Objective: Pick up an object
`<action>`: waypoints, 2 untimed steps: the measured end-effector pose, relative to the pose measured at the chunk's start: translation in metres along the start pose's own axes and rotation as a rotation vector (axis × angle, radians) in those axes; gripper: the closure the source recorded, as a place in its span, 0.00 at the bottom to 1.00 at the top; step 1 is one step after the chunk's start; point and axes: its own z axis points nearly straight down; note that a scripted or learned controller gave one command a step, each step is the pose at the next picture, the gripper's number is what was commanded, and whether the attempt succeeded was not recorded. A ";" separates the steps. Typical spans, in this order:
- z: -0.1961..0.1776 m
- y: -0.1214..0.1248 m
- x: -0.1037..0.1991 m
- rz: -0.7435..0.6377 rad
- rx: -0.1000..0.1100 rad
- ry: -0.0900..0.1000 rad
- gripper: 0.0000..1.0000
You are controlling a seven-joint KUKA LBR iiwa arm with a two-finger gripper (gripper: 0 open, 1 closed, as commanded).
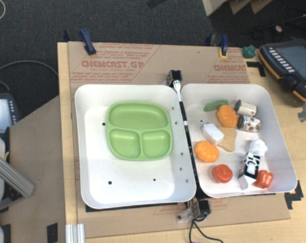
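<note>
Camera view has the green divided plate (138, 130) lying flat in the left bin (92, 181), probably as a fixed prop. The loose candidates are gathered right of the plate in the right bin (282, 151): an orange fruit (206, 151) nearest the plate, a tomato (223, 173) beside it, and a red pepper (264, 178) farthest (perhaps a toy). Whether the gripper is open or closed, and how it stands to them, I cannot tell.

Arm pose, wrist pose, cannot tell
</note>
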 end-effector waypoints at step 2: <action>0.017 -0.005 0.000 0.001 0.000 0.000 1.00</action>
